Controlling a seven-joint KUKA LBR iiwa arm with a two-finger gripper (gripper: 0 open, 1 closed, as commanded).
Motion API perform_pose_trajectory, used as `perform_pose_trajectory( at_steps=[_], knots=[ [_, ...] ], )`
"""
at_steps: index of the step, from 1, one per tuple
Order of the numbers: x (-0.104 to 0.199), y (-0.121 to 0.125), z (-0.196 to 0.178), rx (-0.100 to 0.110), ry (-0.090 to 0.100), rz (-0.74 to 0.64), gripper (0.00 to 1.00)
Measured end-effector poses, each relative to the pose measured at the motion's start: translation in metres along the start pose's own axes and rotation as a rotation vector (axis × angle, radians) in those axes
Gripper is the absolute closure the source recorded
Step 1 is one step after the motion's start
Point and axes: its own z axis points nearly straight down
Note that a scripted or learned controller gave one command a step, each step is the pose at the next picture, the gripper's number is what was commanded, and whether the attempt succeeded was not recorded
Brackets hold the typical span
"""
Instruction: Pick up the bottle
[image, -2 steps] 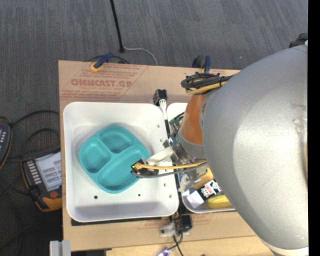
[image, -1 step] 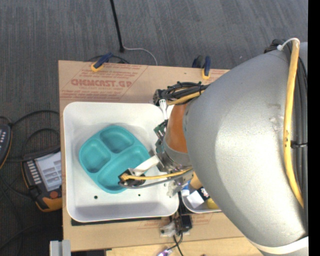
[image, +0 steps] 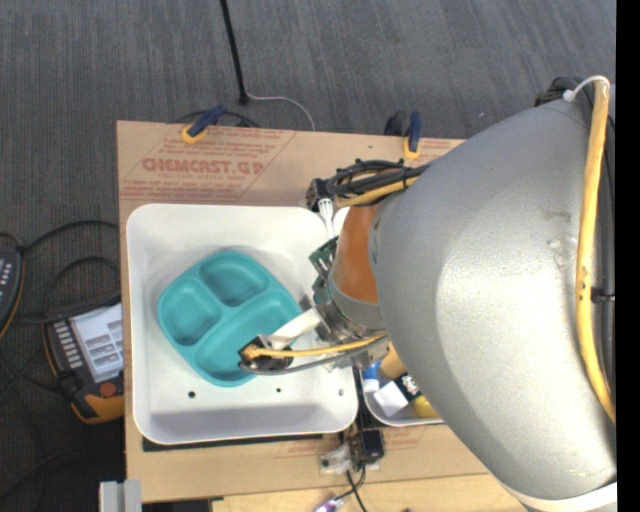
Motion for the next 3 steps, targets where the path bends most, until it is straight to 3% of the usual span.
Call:
perform_pose_trajectory(
  at_steps=[1,2,3],
  knots=[
    [0.005,-0.009,0.063,-0.002,0.004,-0.094,1.0],
    [-0.027,0.067,-0.025,-0.003,0.006,-0.205,1.0],
    [-0.052,0.156,-0.024,-0.004,0.005,-0.397,1.0]
  ],
)
